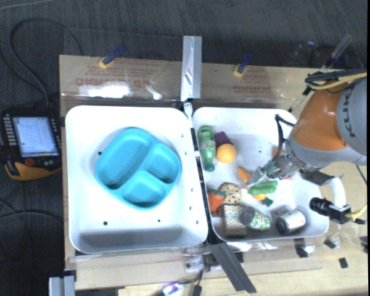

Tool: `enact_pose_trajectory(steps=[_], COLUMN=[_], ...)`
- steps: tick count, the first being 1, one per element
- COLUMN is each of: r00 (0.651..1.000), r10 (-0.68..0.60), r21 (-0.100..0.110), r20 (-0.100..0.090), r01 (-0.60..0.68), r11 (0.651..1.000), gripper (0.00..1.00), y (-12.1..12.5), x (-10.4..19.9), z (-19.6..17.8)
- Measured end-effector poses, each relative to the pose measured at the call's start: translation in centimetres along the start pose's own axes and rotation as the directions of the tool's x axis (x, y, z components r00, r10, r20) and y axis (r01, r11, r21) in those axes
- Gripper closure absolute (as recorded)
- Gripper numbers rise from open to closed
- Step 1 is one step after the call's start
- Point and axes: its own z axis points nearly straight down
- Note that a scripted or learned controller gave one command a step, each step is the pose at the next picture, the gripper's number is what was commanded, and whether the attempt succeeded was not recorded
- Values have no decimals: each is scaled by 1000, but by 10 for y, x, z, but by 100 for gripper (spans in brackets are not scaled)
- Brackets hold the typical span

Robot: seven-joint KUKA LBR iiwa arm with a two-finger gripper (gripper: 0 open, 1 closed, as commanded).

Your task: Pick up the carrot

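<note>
Midway across the right bin (pixel 253 115), finding the carrot (pixel 243 175) lying as a small orange wedge on the white floor, not lifted. Just right of it, seeing the gripper (pixel 274 168) hanging low over the bin, close beside the carrot and above a green item (pixel 262 188); not managing to tell whether the claw is open or closed, and seeing nothing clearly held. Behind it, tracing the grey arm with its orange band (pixel 317 125) reaching in from the right. Farther left, noting an orange ball (pixel 226 153), a purple piece (pixel 222 138) and a green bottle (pixel 205 145) lying along the bin's left wall. Nearer, noting a speckled brown piece (pixel 230 193), a box (pixel 233 218), a dark jar (pixel 254 219) and a grey cylinder (pixel 290 221). Further left again, seeing the left bin (pixel 77 184) holding a blue divided tray (pixel 139 165).
</note>
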Motion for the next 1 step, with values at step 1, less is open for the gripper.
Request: enact_pose_trajectory(steps=[1], r00=[982], r10=[191], r21=[-43], r20=[12], r01=[-190], r11=[981], gripper=[100], y=[27], x=[36], z=[18])
